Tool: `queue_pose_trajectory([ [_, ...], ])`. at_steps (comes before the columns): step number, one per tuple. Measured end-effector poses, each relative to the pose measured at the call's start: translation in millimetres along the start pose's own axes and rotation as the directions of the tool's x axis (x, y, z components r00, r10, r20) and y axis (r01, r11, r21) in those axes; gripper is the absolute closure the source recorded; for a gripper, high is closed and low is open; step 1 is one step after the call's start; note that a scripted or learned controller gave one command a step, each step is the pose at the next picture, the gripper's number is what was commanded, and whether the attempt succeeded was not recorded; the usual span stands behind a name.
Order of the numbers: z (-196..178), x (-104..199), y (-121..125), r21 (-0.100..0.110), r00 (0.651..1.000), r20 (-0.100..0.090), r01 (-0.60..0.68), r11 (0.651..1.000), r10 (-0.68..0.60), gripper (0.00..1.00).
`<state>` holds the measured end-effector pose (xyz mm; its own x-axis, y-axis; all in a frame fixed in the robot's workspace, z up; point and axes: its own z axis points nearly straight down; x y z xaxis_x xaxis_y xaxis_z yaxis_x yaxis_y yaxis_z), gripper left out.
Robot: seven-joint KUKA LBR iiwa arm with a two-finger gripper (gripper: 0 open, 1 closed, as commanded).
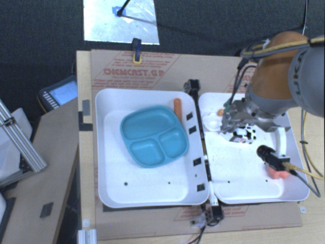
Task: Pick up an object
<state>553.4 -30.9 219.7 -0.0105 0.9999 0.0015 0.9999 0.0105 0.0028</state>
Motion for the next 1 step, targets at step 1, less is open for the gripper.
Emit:
queue_pose_trajectory([
  [1,6.5,55.6,-1.3,0.002,1.0,-0.001,0.0,1.0,0.0,1.0],
])
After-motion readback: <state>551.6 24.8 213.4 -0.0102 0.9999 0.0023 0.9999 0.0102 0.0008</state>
